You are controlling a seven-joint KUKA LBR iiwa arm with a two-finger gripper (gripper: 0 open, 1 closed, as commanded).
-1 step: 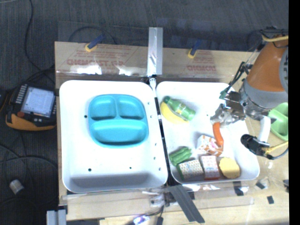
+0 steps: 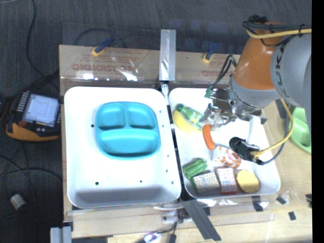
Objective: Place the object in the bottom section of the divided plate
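Note:
A blue divided plate [image 2: 126,128] lies in the left bin [image 2: 81,186]; its wide bottom section [image 2: 126,143] holds nothing. My gripper [image 2: 214,117] hangs low over the upper middle of the right bin [image 2: 271,181]. Just below it lies an orange carrot-shaped piece [image 2: 208,136], whose top end reaches up to the gripper. To the gripper's left sit a green bottle [image 2: 189,113] and a yellow banana-shaped piece [image 2: 181,123].
Along the right bin's front lie a green pepper [image 2: 194,166], two patterned boxes [image 2: 206,181] [image 2: 227,179], a yellow block [image 2: 247,180] and a red-and-white piece [image 2: 227,159]. A black cable plug [image 2: 243,147] hangs by the wrist. A divider wall [image 2: 172,146] separates the bins.

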